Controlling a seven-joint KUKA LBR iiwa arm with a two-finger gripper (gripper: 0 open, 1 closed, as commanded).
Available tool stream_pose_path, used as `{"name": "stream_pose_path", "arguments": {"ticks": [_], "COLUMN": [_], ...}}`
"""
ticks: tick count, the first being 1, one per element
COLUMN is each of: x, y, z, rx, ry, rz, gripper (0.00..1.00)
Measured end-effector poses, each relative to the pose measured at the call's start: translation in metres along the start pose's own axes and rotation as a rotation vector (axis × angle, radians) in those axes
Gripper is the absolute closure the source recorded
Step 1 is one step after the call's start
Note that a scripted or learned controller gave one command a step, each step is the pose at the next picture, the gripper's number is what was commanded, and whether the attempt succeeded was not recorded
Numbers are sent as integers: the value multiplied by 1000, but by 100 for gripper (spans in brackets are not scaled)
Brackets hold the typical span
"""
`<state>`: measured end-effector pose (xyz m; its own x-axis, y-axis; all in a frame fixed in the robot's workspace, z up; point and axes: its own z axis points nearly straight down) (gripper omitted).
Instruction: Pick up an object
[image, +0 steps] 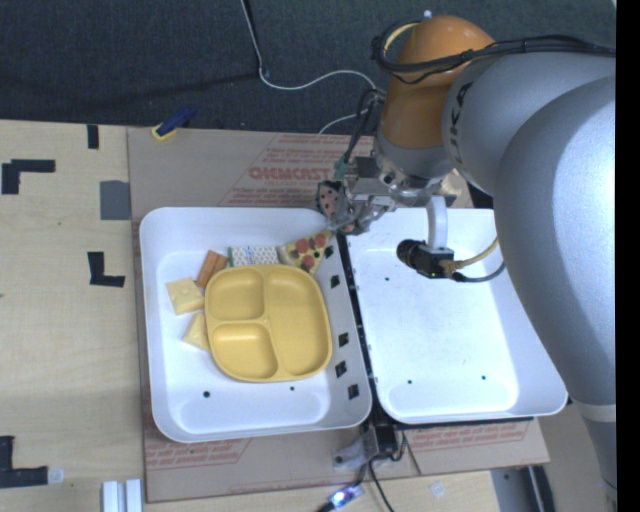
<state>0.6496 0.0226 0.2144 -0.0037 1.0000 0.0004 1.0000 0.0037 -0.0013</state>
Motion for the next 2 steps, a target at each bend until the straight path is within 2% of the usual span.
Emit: {"name": "stream_pose_path", "arguments": {"ticks": [1, 2], "x": [-9, -8], "y": [10, -7], "z": [-11, -8], "rx": [0, 2], "ry": [0, -2], "rz": [1, 3], "gripper": [100, 100]}}
